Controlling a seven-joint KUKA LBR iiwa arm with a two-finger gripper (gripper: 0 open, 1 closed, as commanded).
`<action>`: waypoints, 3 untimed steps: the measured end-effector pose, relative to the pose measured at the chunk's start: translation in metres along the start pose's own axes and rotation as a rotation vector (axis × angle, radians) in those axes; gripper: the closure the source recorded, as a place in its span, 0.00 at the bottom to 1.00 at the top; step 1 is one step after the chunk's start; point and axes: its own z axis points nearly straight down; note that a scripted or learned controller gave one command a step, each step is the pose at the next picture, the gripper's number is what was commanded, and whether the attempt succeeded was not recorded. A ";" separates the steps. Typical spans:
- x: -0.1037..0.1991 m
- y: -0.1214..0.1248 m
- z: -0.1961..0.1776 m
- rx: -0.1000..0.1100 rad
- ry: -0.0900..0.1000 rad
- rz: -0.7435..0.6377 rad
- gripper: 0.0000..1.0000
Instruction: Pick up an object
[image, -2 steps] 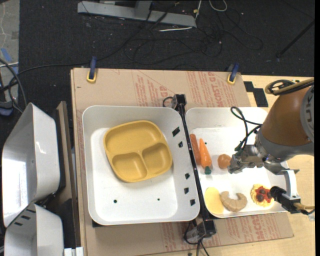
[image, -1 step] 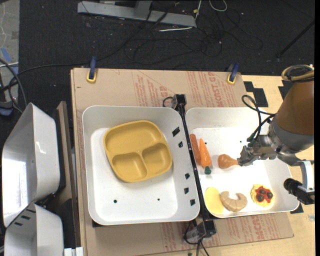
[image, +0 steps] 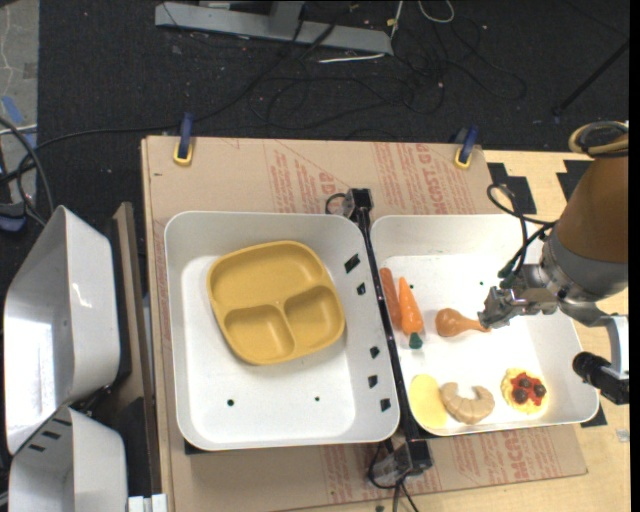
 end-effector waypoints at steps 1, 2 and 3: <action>0.052 0.011 -0.009 0.001 0.002 -0.007 1.00; 0.105 0.035 -0.019 0.000 0.002 -0.006 1.00; 0.157 0.056 -0.027 0.000 0.003 -0.007 1.00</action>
